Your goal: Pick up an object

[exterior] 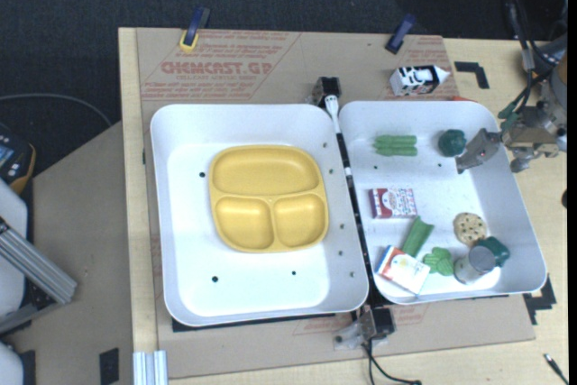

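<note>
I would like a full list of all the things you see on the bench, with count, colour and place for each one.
bins: 2, white, side by side on the bench
divided plate: 1, yellow, middle of the left bin
bean pods: 1 bunch, green, top of the right bin
round knob: 1, dark green, right of the bean pods
small box: 1, red and white, centre of the right bin
cookie: 1, tan, right of the small box
card: 1, white, bottom of the right bin
cup: 1, grey and dark green, bottom right corner
carton: 1, black and white, on the bench above the right bin
gripper: 1, grey, over the right bin's top right part
</note>
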